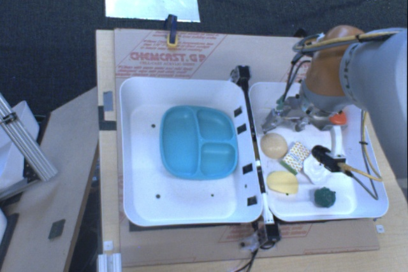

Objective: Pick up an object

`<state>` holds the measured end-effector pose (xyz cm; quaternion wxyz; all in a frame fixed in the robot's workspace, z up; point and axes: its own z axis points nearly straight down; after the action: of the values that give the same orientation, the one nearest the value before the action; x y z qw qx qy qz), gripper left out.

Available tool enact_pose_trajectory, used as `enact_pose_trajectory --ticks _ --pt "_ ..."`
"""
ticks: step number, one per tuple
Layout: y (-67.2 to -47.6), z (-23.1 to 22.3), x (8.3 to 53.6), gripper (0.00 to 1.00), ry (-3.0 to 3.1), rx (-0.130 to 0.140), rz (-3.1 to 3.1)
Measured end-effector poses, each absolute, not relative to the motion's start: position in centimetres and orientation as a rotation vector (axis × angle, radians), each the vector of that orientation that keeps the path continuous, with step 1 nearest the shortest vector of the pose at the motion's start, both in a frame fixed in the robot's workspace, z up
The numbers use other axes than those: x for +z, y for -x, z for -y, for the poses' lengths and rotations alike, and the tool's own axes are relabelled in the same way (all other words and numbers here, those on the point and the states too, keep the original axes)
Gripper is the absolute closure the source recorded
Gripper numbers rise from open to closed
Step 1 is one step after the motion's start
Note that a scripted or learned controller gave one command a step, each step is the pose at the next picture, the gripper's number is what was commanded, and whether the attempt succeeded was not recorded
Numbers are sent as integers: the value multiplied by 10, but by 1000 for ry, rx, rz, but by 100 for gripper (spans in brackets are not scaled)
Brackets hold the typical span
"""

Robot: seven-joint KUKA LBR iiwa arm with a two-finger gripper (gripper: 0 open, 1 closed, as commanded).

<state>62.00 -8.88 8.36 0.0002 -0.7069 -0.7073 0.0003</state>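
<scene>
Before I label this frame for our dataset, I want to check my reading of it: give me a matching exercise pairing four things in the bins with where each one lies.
Things:
1. blue divided plate
2. beige egg-shaped object
3. yellow lemon-shaped object
4. dark green lump

Places:
A. near corner of the right bin, closest to the arm's side
B. middle of the left bin
C. right bin, next to the divider, just below the gripper
D. right bin, next to the divider, nearer the front edge than the beige one

Pairs: 1-B, 2-C, 3-D, 4-A
</scene>
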Motion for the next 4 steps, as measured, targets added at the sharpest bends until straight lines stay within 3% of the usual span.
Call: enact_pose_trajectory --ticks 1,3,4 --pt "-621 89 96 100 2223 -4 2224" --pt "-632 86 206 100 2221 -8 2231" --pt "-633 86 218 100 2217 -3 2229"
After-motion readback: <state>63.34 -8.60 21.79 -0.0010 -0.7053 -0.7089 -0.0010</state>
